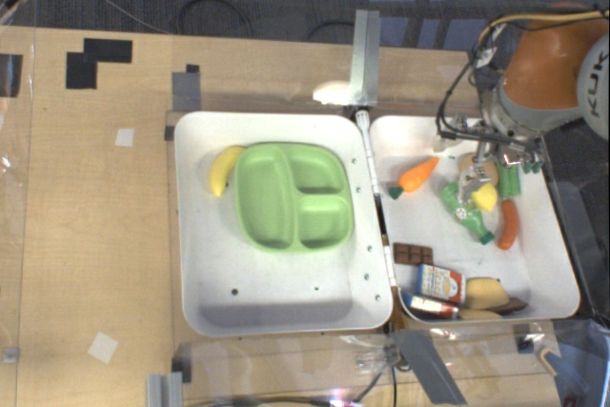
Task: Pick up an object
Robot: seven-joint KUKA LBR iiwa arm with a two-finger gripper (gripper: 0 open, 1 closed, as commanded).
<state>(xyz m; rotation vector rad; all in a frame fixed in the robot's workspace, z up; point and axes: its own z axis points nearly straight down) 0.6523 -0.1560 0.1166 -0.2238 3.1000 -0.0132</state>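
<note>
My gripper (479, 174) hangs low over the far half of the right bin (562, 274), beneath the grey wrist with its orange band. Directly under it lie a small yellow lemon-like piece (486, 197) and a green leafy toy (459, 205). An orange carrot (417, 174) rests just to its left, and a red sausage (508, 224) just below to its right. Whether anything sits in the gripper is hidden by the wrist.
In the right bin's near part lie a brown chocolate bar (413, 254), a small juice carton (438, 283) and a tan bread piece (486, 291). The left bin (200, 291) holds a green divided plate (291, 195) with a banana (224, 169) beside it.
</note>
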